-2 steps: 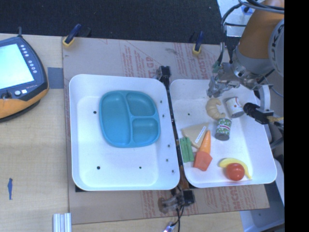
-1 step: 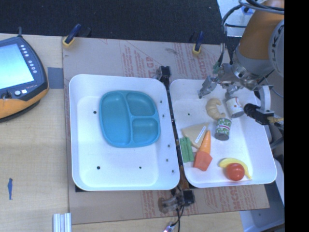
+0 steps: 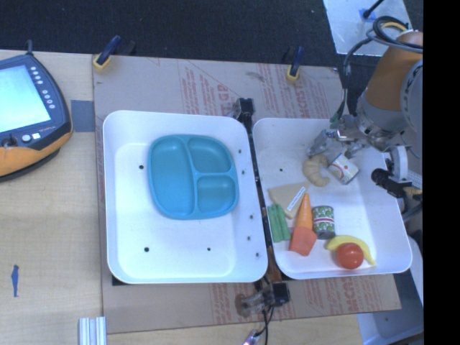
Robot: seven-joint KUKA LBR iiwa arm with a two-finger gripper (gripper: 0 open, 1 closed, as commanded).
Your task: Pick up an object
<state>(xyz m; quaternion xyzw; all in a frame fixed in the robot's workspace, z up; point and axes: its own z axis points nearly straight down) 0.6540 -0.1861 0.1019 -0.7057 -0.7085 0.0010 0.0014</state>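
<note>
The wooden desk fills the frame, with a cardboard sheet clamped on top. Centre left sits the left bin, and in it a blue sectioned plate lying flat toward its upper half. To its right, touching along the middle seam, is the right bin, and that's the crowded one. The grey arm comes in at the upper right, and its tool is down over the bin's upper part; open or closed, I can't tell from here. Just under the tool lie a pale lumpy piece and a small white box. Lower down: a beige wedge, a green stick, an orange carrot, a little can, a banana and a red tomato, all packed close. At the far left edge rests an orange-rimmed pendant.
</note>
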